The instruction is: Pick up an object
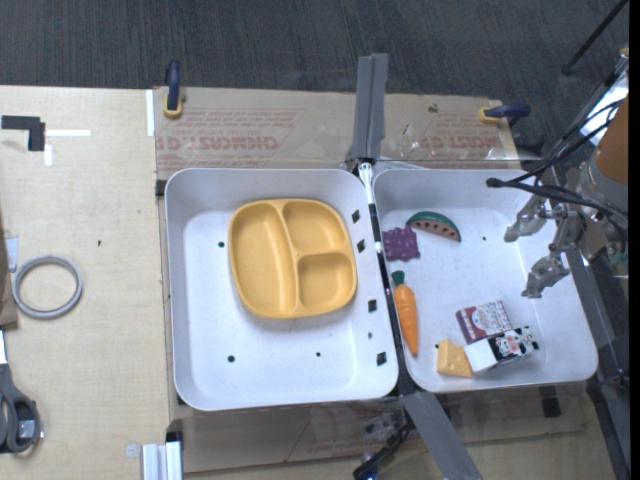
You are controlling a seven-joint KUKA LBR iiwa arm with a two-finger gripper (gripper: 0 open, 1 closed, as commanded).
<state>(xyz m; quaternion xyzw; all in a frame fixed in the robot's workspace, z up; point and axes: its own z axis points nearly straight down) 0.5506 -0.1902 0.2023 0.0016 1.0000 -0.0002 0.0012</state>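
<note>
Fingers (528, 252) of the gripper (535, 251) stand spread apart over the right side of the right bin (560, 363), with nothing between them. One metal finger points toward the far part of the bin, the other toward the near part, and both hang above bare white floor.

Nearest to the gripper, toward the camera and a little to its left in the view, lies a small dark red carton (482, 320), with a black-and-white box (503, 349) touching it on the near side. A yellow cheese wedge (453, 359) sits just beside that box, further left. Well to the left of the gripper, a carrot (405, 314) lies along the bin's left wall, with a purple grape bunch (399, 243) above it and a watermelon slice (434, 226) between the grapes and the gripper.

A yellow divided plate (293, 258) rests in the left bin (195, 298). A roll of tape (44, 286) lies on the bench (80, 368), far left.
</note>
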